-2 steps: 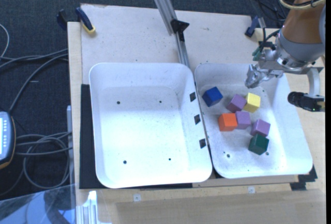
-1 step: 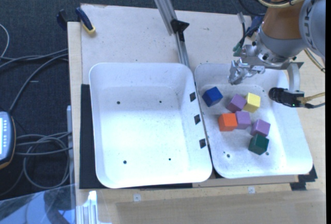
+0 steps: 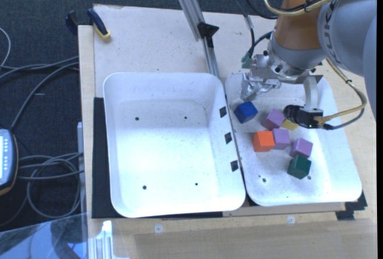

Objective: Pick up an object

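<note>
Nearest the camera, the worktop (image 3: 179, 237) shows its front edge below two shallow white bins. From this single overhead view, the left bin (image 3: 119, 150) carries only dark specks, while the right bin (image 3: 335, 186) holds all the candidate objects: a blue cube (image 3: 245, 112), an orange cube (image 3: 263, 140), two purple cubes (image 3: 275, 118) (image 3: 301, 147) with a third (image 3: 281, 136) between them, a small yellow block (image 3: 290, 125) and a dark green cube (image 3: 298, 166).

The end effector (image 3: 251, 91) hangs low over the far left corner of the right bin, just above and beside the blue cube. Whether its fingers are spread or closed cannot be told, and nothing is visibly between them.

By my reading, no pick is done: every block rests on the bin floor. Closing on one and lifting are left.
</note>
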`<state>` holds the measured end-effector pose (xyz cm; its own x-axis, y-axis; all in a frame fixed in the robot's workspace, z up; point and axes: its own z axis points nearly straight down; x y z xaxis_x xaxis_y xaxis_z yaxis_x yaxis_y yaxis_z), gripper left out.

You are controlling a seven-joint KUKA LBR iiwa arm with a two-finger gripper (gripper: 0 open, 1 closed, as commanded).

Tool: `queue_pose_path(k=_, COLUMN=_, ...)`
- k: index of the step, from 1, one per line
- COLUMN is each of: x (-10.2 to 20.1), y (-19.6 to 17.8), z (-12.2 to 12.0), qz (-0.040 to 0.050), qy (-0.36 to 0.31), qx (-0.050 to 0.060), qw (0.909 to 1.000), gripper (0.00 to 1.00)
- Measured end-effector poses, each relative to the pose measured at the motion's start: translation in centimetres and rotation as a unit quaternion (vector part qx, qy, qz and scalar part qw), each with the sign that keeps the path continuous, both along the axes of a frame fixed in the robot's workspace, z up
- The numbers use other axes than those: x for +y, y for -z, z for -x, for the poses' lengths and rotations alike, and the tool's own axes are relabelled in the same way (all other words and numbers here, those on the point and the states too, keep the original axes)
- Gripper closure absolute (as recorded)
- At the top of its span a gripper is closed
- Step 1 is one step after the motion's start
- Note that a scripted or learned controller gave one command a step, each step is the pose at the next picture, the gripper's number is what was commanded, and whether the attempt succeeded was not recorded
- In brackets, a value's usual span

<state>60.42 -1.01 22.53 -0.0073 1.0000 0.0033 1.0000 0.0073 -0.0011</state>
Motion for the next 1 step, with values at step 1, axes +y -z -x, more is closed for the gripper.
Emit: queue_pose_path(k=1, x=5.21, y=0.07, z=-0.72, qz=0.0003, qy=0.000, qx=-0.001, qw=1.0000, gripper=1.00)
